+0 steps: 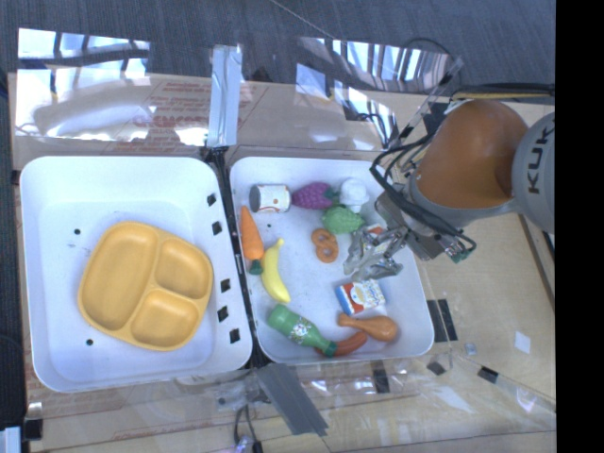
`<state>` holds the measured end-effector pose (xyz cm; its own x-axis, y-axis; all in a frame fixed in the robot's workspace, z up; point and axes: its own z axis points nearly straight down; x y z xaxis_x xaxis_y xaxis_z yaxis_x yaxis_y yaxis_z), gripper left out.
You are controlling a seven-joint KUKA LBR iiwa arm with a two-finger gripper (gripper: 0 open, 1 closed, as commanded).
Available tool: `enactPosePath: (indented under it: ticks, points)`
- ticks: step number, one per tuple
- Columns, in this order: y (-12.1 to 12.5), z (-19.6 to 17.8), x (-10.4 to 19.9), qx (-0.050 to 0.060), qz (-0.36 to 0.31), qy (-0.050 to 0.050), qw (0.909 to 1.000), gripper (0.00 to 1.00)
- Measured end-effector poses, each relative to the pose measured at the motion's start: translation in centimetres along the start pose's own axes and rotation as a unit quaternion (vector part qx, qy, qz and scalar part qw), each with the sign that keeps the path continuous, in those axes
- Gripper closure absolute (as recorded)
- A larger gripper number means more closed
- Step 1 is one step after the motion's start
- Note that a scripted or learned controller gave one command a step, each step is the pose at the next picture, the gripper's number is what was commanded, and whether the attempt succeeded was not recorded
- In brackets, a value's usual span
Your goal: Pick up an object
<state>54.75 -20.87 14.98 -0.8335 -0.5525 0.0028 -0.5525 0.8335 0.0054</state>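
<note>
My gripper (370, 258) hangs low over the right side of the right bin (307, 347), its metal fingers pointing left with a gap between them and nothing held. Just below it lies a small red, white and blue carton (360, 297). To its left sits a brown pretzel (325, 244), and above that a green broccoli piece (342, 220). Further left lie a banana (275, 272) and a carrot (251, 236). Along the bin's front edge rest a green bottle (300, 330) and a chicken drumstick (372, 327).
A purple grape bunch (314, 195), a small can (270, 198) and a white object (354, 192) line the right bin's back. The left bin (57, 347) holds a yellow divided tray (143, 284). Cables (406, 149) trail from the arm's wrist.
</note>
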Motion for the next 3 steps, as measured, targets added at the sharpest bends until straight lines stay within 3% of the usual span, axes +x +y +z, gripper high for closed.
enactPosePath:
  ticks: [1,2,3]
  points:
    - [-1.1,-1.2,-8.5,0.002,0.068,-0.002,0.9976,1.00]
    - [3.0,-1.0,-2.3,0.000,-0.123,0.000,0.9925,1.00]
    - [5.0,-0.9,4.2,0.000,-0.115,0.001,0.9934,1.00]
